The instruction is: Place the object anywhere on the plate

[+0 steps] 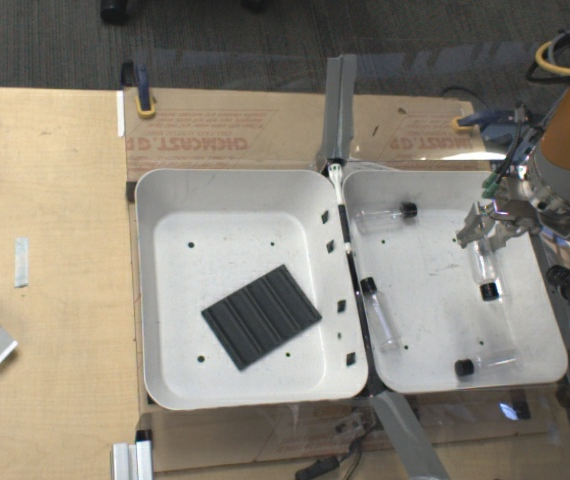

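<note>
The gripper [487, 230] hangs over the right bin [445, 373]; whether its fingers grip the clear tube [486, 271] below cannot be told. Four tubes there; one dark plate [261, 316] in the left bin [155, 298].

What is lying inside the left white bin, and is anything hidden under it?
The left bin contains one dark ribbed plate, lying flat and turned at an angle. Whatever lies under the plate is covered.

A dark grey ribbed plate [261, 317] lies in a white bin [165, 268] on tan bench [45, 218].
</note>
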Controlling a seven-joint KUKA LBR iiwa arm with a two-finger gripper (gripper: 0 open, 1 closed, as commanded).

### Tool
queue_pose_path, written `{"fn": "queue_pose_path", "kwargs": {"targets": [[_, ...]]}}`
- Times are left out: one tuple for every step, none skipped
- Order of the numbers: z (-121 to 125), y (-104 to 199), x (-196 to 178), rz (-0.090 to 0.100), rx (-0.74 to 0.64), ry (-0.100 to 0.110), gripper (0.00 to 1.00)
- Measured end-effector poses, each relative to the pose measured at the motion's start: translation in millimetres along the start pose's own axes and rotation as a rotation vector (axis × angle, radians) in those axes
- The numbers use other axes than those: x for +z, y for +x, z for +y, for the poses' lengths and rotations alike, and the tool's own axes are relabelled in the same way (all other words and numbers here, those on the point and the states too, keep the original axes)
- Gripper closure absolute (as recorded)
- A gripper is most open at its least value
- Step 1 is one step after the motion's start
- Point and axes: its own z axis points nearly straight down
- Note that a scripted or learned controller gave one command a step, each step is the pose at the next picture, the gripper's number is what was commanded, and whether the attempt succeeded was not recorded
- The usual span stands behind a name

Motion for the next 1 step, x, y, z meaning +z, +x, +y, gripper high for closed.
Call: {"fn": "queue_pose_path", "kwargs": {"targets": [[76.2, 79.6, -22.6, -0.002, 0.058, 0.002, 1.00]]}}
